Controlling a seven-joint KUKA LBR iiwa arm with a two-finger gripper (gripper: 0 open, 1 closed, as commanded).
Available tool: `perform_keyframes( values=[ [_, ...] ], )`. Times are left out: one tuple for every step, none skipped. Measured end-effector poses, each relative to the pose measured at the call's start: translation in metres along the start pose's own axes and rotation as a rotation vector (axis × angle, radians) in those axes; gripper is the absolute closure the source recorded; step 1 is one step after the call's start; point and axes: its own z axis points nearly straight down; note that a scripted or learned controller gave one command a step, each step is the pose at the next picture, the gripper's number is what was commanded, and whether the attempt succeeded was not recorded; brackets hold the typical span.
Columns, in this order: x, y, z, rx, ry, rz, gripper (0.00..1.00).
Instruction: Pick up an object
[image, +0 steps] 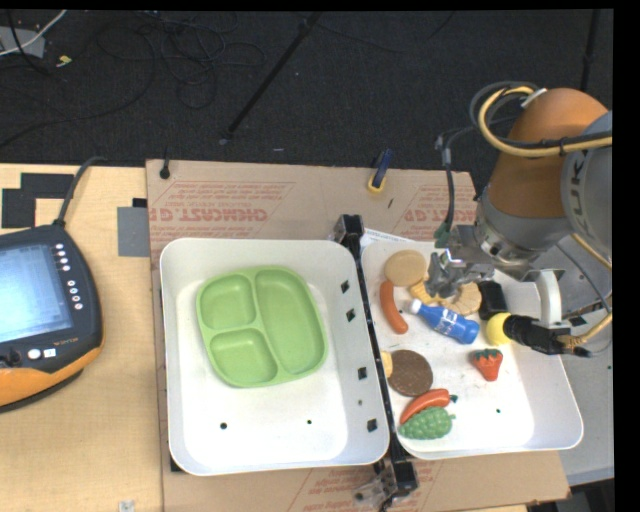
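Observation:
My gripper (446, 277) is low over the far middle of the right bin (545, 425). It sits just above a tan waffle-like cracker (465, 298) and the white-capped end of a blue bottle (450, 323). A tan bun (405, 267) lies just to its left, and an orange sausage (393, 306) beside that. Nearer the front lie a brown cookie (410, 372), a red pepper (425, 403), a green bunch of grapes (427, 425) and a red strawberry (488, 363). I see nothing lifted off the bin floor.
The left bin (190, 420) holds a green divided plate (262, 327). A black divider rail (368, 340) runs between the bins. A tablet-like pendant (40, 300) lies on the bench at far left. The arm's orange band (545, 150) rises over the right bin's far corner.

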Motion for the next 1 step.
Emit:
perform_keyframes(
  values=[
    [0.0069, -0.0036, 0.0009, 0.0, 0.0, 0.001, 1.0]
  ],
)
